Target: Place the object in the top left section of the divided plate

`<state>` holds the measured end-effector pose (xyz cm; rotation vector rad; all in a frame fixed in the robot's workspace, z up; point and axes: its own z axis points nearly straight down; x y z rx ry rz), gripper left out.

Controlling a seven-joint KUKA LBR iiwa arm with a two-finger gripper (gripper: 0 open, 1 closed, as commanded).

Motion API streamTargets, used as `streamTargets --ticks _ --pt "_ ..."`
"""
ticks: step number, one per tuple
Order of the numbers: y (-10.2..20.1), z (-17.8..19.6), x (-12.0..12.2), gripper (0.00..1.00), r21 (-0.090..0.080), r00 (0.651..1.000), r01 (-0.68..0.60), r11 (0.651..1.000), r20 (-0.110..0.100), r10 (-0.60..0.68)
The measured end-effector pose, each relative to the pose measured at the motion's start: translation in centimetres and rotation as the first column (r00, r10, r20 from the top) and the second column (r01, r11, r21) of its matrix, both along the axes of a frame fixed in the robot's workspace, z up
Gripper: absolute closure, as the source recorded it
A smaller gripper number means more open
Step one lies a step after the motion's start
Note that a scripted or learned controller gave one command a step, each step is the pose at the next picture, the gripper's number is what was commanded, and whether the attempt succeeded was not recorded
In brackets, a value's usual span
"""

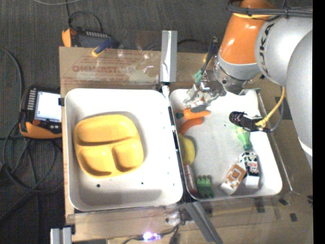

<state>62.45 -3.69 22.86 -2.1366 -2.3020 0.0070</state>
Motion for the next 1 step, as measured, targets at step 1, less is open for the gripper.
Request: streamTargets --ticks 1 --pt "0.93 1.02 0.76 1.0 0.002 1.0 -0.021 1.0 0.001 0.021"
